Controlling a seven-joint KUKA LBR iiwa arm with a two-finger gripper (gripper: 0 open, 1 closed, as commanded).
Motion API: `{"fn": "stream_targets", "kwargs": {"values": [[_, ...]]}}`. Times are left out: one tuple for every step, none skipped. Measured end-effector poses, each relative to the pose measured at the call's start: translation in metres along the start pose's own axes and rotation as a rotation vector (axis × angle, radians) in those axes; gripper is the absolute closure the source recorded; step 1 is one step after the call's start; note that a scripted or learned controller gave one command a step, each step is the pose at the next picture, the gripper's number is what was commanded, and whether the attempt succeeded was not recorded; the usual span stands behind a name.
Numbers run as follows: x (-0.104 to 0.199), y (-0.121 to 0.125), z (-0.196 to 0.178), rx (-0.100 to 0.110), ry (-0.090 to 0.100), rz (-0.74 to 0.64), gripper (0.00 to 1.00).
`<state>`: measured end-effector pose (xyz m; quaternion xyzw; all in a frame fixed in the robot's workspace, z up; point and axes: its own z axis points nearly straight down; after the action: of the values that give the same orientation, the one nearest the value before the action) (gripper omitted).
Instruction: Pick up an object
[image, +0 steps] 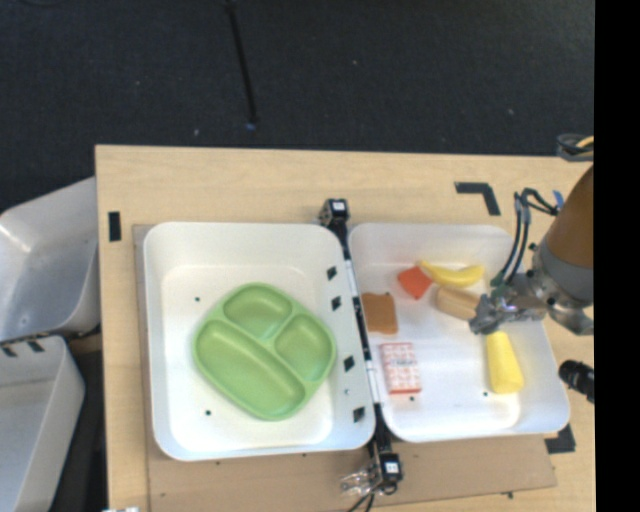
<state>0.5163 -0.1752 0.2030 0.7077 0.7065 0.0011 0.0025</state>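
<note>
The right bin (440, 420) holds several small objects: a red piece (414, 282), a yellow banana (452, 271), a tan block (456, 302), a brown square (379, 312), a white card with red print (398, 367) and a yellow cylinder (503, 361). My gripper (487, 316) hangs low at the right side of this bin, just right of the tan block and above the yellow cylinder's upper end. The arm's grey wrist and orange band (572, 240) rise behind it.
The left bin (160, 300) carries a green divided plate (264, 349). A row of black clips (350, 320) runs along the divider between the bins. A white container (40, 270) stands off the bench at the left. Cables (522, 235) loop near the wrist.
</note>
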Motion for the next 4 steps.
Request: {"fn": "stream_targets", "kwargs": {"values": [[0.044,0.008,-0.015,0.002,0.002,-0.008,1.0],[0.098,0.015,-0.01,0.004,0.003,-0.009,1.0],[0.144,0.028,-0.012,0.003,0.003,-0.009,1.0],[0.201,0.034,-0.011,0.004,0.004,-0.01,1.0]]}}
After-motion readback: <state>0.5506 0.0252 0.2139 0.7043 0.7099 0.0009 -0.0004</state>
